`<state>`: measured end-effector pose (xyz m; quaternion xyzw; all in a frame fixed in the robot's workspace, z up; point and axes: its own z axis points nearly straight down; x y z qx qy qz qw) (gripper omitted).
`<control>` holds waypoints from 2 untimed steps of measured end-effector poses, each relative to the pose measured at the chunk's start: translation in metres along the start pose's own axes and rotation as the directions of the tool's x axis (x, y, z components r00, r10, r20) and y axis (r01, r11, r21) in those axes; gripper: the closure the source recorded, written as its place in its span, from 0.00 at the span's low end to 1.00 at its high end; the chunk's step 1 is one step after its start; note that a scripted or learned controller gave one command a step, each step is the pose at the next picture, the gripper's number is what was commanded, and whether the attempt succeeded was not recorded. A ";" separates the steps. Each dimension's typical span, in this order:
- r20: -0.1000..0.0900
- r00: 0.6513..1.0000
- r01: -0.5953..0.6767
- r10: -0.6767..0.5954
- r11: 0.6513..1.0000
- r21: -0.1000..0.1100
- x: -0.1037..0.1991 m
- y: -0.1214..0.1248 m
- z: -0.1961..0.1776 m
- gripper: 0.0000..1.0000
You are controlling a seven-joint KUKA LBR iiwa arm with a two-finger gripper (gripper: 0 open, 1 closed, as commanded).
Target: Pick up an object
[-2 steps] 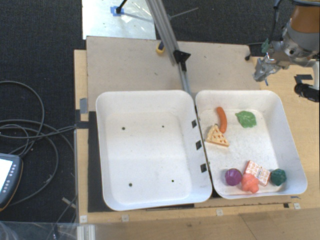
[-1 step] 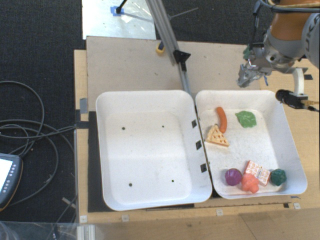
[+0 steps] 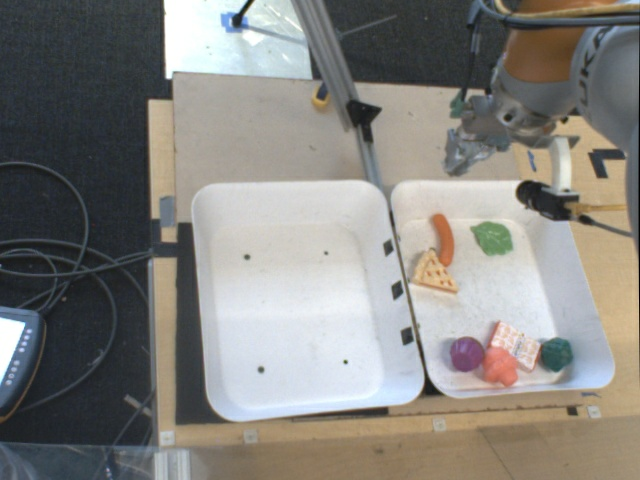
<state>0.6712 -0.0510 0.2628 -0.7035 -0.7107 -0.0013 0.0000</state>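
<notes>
Looking down at a slant on the table [image 3: 260,128], camera view: two shallow white bins side by side. Left bin [image 3: 215,268] has just four small dark dots on its floor. Right bin [image 3: 570,268] holds all the objects: an orange-red sausage-shaped piece [image 3: 443,238] near the back-left, a yellow cheese-like wedge [image 3: 434,273] just below it, tip close to the sausage's lower end, and a light green leafy lump [image 3: 492,237] to their right. Along the front edge sits a cluster: purple ball [image 3: 466,354], orange-pink lumpy toy [image 3: 500,367], red-and-white patterned block [image 3: 515,344], dark green lump [image 3: 556,353]. The block and pink toy touch or overlap; exact shapes hard to make out at this size.

Gripper [image 3: 464,158] hangs over the table just behind the right bin's back rim, above bare board, well apart from every object. Its tip is small, dark and blurred against the board, so can't tell how the fingers stand; nothing visible in them. Arm is cut off by the top and right edges; the orange band shows at top right. A black cylindrical part [image 3: 545,200] with a cable juts over the bin's back-right rim. A grey pole [image 3: 335,63] slants from the top down to the gap between the bins. Cables [image 3: 60,268] and a partly cut-off screen device [image 3: 15,353] lie on the dark floor at left.
</notes>
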 end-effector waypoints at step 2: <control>-0.001 1.000 0.001 -0.001 1.000 0.002 0.109 -0.018 0.033 1.00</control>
